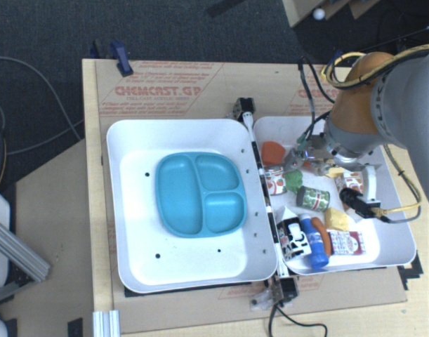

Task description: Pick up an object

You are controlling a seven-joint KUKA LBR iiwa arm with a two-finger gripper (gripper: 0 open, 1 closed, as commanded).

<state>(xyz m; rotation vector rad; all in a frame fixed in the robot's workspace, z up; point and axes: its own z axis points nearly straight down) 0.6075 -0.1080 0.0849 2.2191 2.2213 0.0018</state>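
Me: As far as the overhead view goes, my gripper (303, 154) sits low over the right bin (391, 236), in its far-left part. My grey wrist and orange band come in from the right.

Op: Open or shut? Got anything?

Me: Can't tell. My wrist covers it from this angle, so I can't say how wide it is or whether it has hold of anything.

Op: Where are the objs to pick?

Me: All in the right bin, packed close.
- An orange-red obj (272, 151) is just left of the gripper, by the bin's left wall.
- On the near side of that is a small red-and-white carton (274, 182), w/ a green lump (293, 181) touching its right side.
- A green can (313, 199) lies on its side near mid-bin.
- A second red-and-white carton (352, 182) is right of the gripper.
- A yellow piece (337, 220) is just near-right of the can.

Op: And the near end?

Me: From left to right there's a black-and-white box (291, 235), a blue bottle (314, 244) lying flat and a red-and-white packet (349, 243).

Op: Left bin?

Me: The left bin (130, 188) holds a blue divided plate (200, 194) w/ three compartments. It's lying flat mid-bin, well apart from the gripper.
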